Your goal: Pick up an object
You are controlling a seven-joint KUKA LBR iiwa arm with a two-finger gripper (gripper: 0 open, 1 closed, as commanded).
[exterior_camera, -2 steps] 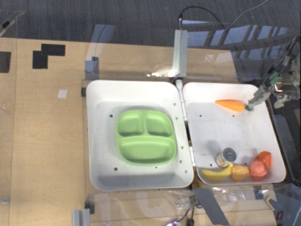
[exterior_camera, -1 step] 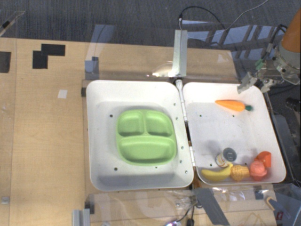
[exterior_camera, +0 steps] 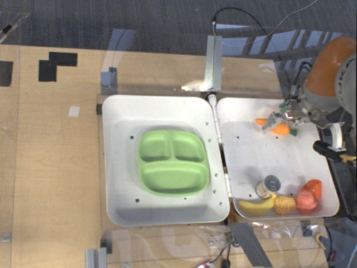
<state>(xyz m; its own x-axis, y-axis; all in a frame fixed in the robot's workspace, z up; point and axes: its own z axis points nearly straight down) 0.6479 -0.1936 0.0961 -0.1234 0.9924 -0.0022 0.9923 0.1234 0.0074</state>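
Note:
In the right bin [exterior_camera: 245,149], a small orange carrot-like object [exterior_camera: 280,130] lies near the back, with an orange tip [exterior_camera: 261,122] poking out to its left. My gripper [exterior_camera: 285,118] hangs directly over it, touching or nearly touching its top. The wrist hides how the two meet. Along the bin's front edge lie a yellow banana [exterior_camera: 254,206], a bumpy yellow-orange fruit [exterior_camera: 284,204], a pinkish-red round fruit [exterior_camera: 305,201] and a red piece [exterior_camera: 314,187].
A green divided plate [exterior_camera: 173,162] sits in the middle of the left bin [exterior_camera: 120,121]. A grey round disc [exterior_camera: 271,182] and a small can-like item [exterior_camera: 262,190] sit just behind the banana. A metal divider [exterior_camera: 218,144] separates the bins. The arm's orange band [exterior_camera: 329,66] looms at the right.

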